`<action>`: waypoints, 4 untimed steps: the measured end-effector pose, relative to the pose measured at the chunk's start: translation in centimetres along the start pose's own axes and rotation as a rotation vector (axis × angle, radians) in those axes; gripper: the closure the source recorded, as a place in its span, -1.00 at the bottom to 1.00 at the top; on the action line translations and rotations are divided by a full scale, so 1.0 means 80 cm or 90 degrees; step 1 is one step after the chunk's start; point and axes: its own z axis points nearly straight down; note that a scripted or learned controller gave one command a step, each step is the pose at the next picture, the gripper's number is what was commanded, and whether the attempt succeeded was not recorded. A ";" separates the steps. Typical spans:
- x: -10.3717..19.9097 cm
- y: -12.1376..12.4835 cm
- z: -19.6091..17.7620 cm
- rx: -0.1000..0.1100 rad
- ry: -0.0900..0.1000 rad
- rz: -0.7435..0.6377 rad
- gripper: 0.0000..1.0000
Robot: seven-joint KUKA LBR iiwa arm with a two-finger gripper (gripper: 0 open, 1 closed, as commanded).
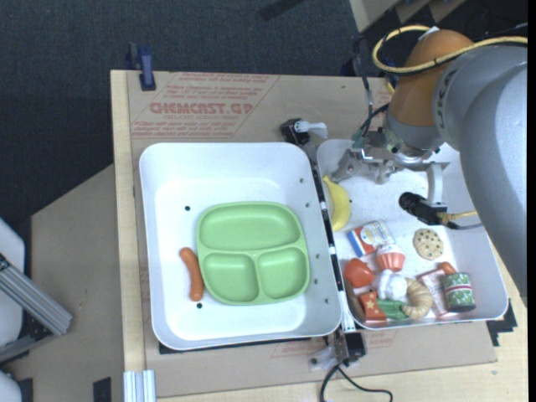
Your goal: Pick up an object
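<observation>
Tool [362, 167] above right bin's [494, 296] bare far corner

- The arm [494, 132] runs off the right edge.
- The right bin's [490, 262] far corner lies hidden under the wrist.
- The banana [337, 203] is partly behind the bin rims.
- Gripper [368, 167] fingers: too unclear to read.
</observation>
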 end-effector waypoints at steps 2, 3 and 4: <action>-0.037 -0.190 -0.002 0.002 -0.002 0.006 -1.00; -0.099 -0.079 -0.005 -0.009 -0.005 0.001 -1.00; -0.080 -0.159 -0.002 0.000 0.000 0.003 -1.00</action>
